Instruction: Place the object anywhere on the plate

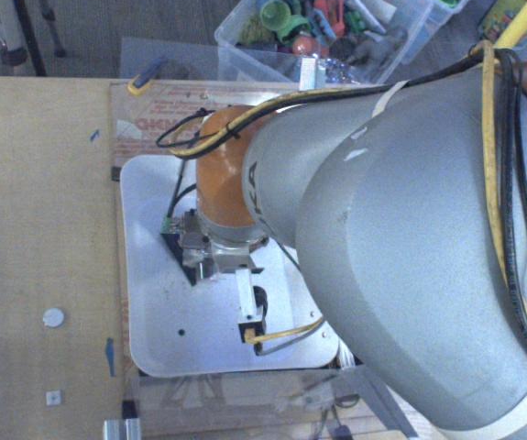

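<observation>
The hand [210,262] hangs low over the one white bin [153,246] in sight; whether it is open or grasping anything, I cannot tell; the object's whereabouts are likewise unclear.

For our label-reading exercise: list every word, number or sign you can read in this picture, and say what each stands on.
Red printed lettering on the board behind the white bin: partly covered by cables, too blurred to read.
No other legible text shows: none on the arm or on the clear tub of toys.
</observation>
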Controlling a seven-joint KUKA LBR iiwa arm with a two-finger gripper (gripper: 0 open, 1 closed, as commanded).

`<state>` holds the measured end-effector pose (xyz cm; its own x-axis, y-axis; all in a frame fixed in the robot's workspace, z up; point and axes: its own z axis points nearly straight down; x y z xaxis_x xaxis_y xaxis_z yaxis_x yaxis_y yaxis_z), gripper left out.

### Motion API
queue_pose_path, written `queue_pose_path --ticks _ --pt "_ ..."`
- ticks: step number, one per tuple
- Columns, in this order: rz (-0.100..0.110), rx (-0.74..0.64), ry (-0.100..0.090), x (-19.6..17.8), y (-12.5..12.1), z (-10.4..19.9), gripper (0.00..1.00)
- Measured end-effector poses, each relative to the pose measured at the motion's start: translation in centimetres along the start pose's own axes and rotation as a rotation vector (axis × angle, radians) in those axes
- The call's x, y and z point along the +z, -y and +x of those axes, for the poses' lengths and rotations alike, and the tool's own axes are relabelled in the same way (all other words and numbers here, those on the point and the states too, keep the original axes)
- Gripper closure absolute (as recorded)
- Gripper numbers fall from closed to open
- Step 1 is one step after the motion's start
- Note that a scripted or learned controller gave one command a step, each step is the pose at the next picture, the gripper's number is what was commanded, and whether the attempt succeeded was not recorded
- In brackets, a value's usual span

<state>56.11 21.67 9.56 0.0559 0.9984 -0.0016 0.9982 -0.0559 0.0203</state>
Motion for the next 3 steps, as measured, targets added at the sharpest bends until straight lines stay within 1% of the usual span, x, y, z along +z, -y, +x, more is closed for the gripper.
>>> queue_pose_path --ticks 1,2,3 --pt "-0.011 -0.487 -0.009 0.0 2.3 -1.5 1.00" --pt "-0.020 -0.942 -0.007 -0.2 6.8 -3.4 1.00" --pt "0.013 -1.198 -0.015 -1.3 2.8 -0.1 1.00"
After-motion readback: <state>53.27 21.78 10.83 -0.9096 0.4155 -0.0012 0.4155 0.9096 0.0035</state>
